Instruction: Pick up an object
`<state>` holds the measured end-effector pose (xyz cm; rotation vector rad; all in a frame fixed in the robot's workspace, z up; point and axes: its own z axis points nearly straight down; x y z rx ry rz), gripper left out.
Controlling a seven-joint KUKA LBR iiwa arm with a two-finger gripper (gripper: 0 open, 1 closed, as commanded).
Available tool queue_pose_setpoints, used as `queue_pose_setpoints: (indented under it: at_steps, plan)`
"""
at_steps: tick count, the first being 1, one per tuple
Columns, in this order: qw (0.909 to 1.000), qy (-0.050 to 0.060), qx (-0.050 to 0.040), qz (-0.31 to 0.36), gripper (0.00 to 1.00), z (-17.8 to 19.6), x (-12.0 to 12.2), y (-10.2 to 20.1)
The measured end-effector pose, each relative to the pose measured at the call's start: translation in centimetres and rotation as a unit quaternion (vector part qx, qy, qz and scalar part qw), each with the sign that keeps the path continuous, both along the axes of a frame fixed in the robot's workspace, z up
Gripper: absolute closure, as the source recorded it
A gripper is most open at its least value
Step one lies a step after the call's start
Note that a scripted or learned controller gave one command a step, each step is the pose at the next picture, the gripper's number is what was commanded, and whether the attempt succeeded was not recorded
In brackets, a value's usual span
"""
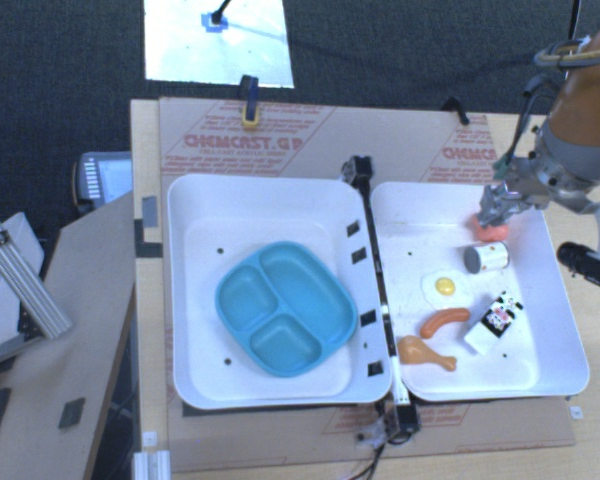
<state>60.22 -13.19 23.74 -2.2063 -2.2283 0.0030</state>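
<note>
The end effector (498, 208) hangs low over the right bin's (570, 368) far edge, directly above a small orange-red object (490, 232) — likely its target, though whether it is apart or together I cannot tell. Just nearer lie a grey can (487, 257), a fried egg (443, 288), a sausage (445, 321), a drumstick (425, 353) and a black-and-white carton (493, 323). The left bin (195, 208) holds a blue divided plate (285, 308). The cardboard (280, 133) beneath reads "CHEMCAST GP".

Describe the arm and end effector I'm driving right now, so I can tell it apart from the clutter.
The arm is grey metal with a broad orange band above the wrist. A thin black cable loops beside it. The end effector is a small grey metallic piece, too blurred for finer detail.
</note>
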Motion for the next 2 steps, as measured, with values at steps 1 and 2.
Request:
queue_pose_setpoints:
  at_steps: [1, 2]
  plan:
    - [1.0000, 0.001, 0.0000, 0.000, 1.00, -1.5, -1.8, 4.9]
    - [1.0000, 0.000, -0.0003, 0.000, 1.00, -2.7, -2.7, 10.6]
